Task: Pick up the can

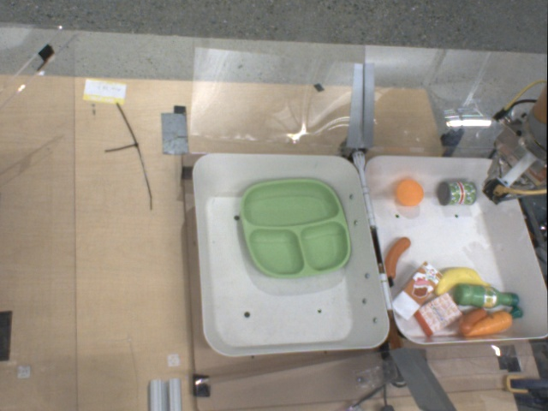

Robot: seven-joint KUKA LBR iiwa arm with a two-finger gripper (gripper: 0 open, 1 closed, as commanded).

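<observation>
The can [458, 193] lies on its side near the far edge of the right bin [479, 229], a small cylinder with a green, white and red label. At the view's right edge, just right of the can and a little above it, sits my gripper [516, 168]. It stays apart from the can, and nothing shows in its hold.
An orange ball [409, 192] lies left of the can. A sausage [396, 256], a banana [458, 278], a green bottle [484, 297], a carrot [485, 322] and small cartons [432, 302] crowd the right bin's near side. The left bin [214, 315] holds a green divided plate [295, 227].
</observation>
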